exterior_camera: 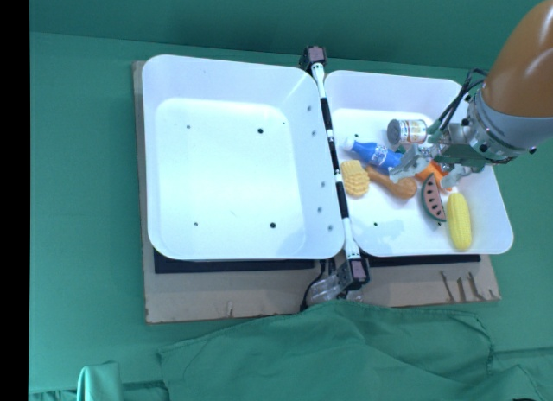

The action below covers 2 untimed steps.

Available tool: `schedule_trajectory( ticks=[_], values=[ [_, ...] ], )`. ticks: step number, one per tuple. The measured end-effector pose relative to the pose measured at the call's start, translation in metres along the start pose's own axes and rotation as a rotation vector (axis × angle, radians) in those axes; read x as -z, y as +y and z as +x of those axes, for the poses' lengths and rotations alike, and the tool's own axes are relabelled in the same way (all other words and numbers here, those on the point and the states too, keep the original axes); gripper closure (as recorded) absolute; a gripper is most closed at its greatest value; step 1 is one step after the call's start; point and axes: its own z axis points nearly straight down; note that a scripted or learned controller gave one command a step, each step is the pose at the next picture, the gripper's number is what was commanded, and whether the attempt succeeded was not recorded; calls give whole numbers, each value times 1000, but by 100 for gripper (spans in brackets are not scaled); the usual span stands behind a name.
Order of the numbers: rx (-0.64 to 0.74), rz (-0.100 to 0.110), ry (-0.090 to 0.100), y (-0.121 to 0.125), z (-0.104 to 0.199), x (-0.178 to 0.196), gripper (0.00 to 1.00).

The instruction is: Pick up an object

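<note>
Tool [432, 155] over right bin [380, 88], near table's right edge | finger state: cannot tell | objects below: can [406, 131], blue bottle [373, 154], corn [459, 220], watermelon slice [433, 203] | left bin [225, 88]

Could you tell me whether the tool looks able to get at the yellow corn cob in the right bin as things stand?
Probably yes: the corn cob lies uncovered near the right bin's front edge, just below the tool, with only the watermelon slice alongside.
</note>
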Motion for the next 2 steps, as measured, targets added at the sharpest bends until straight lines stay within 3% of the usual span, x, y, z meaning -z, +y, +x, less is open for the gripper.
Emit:
schedule_trajectory(
  ticks=[1, 2],
  values=[
    [0, 0, 0, 0, 0, 0, 0],
    [-1, 5, 1, -2, 1, -41, 0]
  ],
)
